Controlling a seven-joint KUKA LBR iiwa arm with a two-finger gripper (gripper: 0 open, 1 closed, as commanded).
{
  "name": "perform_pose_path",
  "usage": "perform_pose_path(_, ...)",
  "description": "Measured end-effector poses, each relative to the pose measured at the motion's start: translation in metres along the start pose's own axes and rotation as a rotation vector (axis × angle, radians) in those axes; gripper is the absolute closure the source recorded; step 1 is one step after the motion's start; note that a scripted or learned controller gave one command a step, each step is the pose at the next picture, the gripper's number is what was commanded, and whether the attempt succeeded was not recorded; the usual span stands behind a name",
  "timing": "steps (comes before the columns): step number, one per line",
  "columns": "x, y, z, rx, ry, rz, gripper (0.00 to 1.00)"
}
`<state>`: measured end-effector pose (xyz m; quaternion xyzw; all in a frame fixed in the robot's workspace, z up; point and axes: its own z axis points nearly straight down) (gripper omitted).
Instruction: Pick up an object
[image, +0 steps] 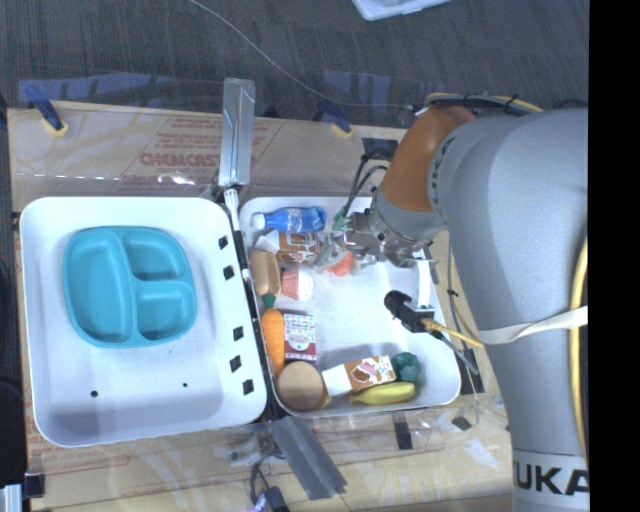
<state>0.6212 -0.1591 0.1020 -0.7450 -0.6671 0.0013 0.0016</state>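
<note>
My gripper (343, 248) is low in the far part of the right bin (440, 385), reaching in from the right. Directly under it lies a small red-orange piece (343, 266), and I cannot tell whether the two touch. Just to the left are a brown packet (298, 246) and a blue bottle (296, 218) lying on its side by the far wall. A tan bread roll (264, 270) and a pink-and-white item (297, 286) sit along the bin's left side.
Nearer in the right bin are a carrot (273, 338), a small red box (299, 335), a round bun (301, 386), a carton (362, 374), a banana (386, 394) and a green piece (405, 364). The left bin (60, 410) holds a teal divided plate (130, 283).
</note>
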Motion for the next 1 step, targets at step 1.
perform_pose_path(1,0.0193,0.0018,-0.0798,-0.007,-0.001,-0.153,1.00)
